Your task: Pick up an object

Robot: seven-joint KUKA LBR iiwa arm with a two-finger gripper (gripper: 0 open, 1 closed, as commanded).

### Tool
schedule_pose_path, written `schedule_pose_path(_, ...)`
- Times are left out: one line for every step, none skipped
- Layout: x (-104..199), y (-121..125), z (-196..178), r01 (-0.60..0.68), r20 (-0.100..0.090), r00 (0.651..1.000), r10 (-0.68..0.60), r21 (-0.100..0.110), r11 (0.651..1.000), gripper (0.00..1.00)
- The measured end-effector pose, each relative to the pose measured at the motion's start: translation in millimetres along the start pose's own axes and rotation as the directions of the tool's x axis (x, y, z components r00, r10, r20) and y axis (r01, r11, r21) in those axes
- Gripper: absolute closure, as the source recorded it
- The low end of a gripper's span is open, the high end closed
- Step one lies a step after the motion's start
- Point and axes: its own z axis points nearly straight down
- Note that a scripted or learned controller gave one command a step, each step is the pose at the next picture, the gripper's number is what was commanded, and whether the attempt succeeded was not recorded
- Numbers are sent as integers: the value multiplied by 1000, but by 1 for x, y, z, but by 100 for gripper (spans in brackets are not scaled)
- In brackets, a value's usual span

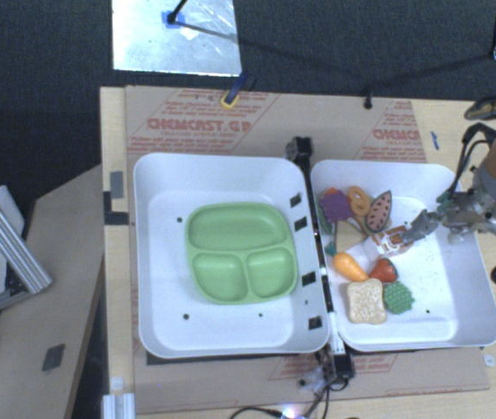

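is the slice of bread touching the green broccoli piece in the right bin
Touching. The camera view shows the bread slice with its right edge pressed against the broccoli, no white bin floor visible between them.

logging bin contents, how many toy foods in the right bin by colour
purple: 1
orange: 2, the second
brown: 1
red: 1
green: 1
tan: 1
total: 7, apart from the red and white piece by the claw
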Motion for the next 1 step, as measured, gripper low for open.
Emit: schedule_pose_path(0,3,-7,3,3,1000,-3,-12,1000,0)
